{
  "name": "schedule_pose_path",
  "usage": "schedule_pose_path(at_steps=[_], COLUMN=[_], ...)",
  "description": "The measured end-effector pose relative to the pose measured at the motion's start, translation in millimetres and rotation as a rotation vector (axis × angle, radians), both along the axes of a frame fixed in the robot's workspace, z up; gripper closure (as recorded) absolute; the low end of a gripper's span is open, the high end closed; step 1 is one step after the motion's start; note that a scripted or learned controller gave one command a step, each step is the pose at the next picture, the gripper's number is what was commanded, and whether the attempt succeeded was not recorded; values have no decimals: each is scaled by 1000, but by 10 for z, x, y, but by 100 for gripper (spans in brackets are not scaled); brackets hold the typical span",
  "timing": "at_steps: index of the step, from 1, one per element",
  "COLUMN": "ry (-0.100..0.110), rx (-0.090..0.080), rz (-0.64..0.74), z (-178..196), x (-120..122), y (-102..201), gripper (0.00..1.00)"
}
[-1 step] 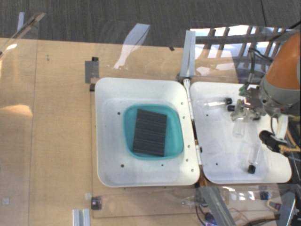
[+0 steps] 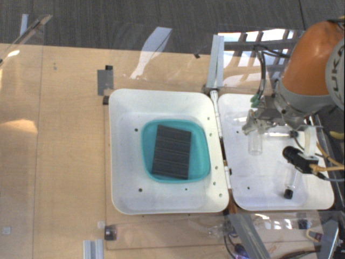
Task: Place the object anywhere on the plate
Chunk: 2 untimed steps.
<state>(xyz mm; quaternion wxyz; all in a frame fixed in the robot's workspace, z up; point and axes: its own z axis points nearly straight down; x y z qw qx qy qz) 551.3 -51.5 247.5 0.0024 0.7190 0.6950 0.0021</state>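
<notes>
A dark grey ridged rectangular object lies flat on the teal plate in the middle of the left bin. It covers much of the plate's centre and nothing touches it. My gripper hangs over the upper part of the right bin, well to the right of the plate and apart from the object. Nothing shows in its grasp. The grey and orange wrist above hides part of it.
A raised divider runs between the two bins. A metal bracket stands behind that seam. Cables and a black fitting hang off the arm over the right bin. Wooden bench surrounds the bins.
</notes>
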Motion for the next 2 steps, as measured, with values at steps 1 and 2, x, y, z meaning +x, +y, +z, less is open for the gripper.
schedule_pose_path(at_steps=[1, 2], ry=[4, 4], rx=[0, 0], rz=[75, 75], z=[-262, -260], x=[323, 323], y=[1008, 1007], gripper=[100, 0])
